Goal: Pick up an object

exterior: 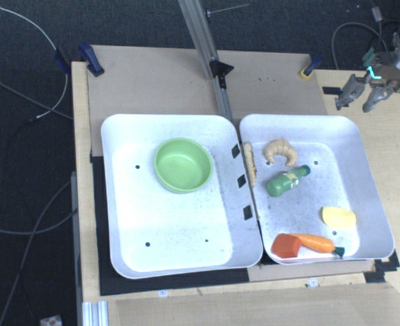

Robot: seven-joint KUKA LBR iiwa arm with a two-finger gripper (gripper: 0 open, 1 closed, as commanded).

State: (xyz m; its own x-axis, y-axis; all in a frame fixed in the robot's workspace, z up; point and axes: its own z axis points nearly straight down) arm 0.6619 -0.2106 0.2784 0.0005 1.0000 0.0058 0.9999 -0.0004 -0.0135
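**benchwatcher:** So, quick rundown using the right bin as my anchor. Closest to the camera, along that bin's near edge, there's a carrot lying on its side, with a red piece touching its blunt end, over toward the near-left corner. Just behind the carrot, toward the bin's right side, sits a pale yellow slice-looking thing. Around the middle of the bin is a little green bottle tipped over, cap pointing up and right. Behind that, in the far half, a tan croissant curls like an arch. A thin tan stick runs along the bin's left wall.

**gripfan22:** What about the other side? And where's the arm at?

**benchwatcher:** Left of the right bin is the left bin, the two touching edge to edge. It's got a green bowl sitting upright in its far half. The gripper is off beyond the right bin's far-right corner, over the bare bench, not over any of the objects. Its two fingers look spread apart with nothing between them. Well apart from the croissant, which is the nearest thing to it. A grey metal pole slants away from the gap between the bins.
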